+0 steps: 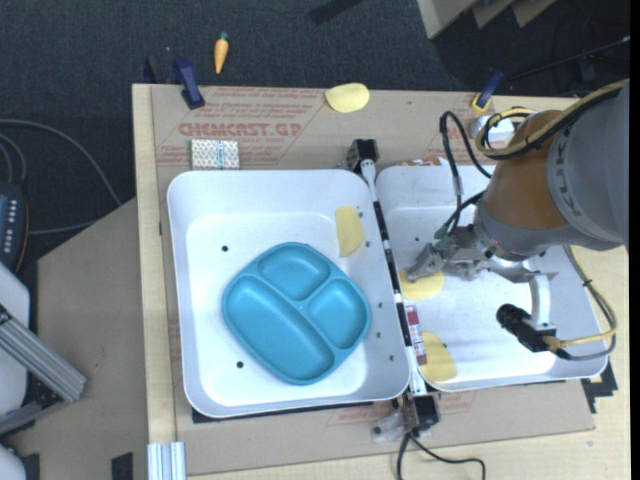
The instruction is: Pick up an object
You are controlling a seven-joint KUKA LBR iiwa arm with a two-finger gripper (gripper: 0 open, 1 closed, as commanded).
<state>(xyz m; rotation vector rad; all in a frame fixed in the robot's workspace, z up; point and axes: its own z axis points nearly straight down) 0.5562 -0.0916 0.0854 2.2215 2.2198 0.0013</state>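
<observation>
The pincer (428,264) is hovering over the right bin (470,363), touching or just above 1 yellow piece (424,286); its opening I cannot tell. That piece is looking light, thin, probably slippery: grip across its edges.

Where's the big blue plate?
The blue plate lies in the left white bin, near its middle, with a yellow piece by the bin's right wall.

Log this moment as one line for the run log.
hand over right bin | above yellow piece | blue tray in left bin
</observation>
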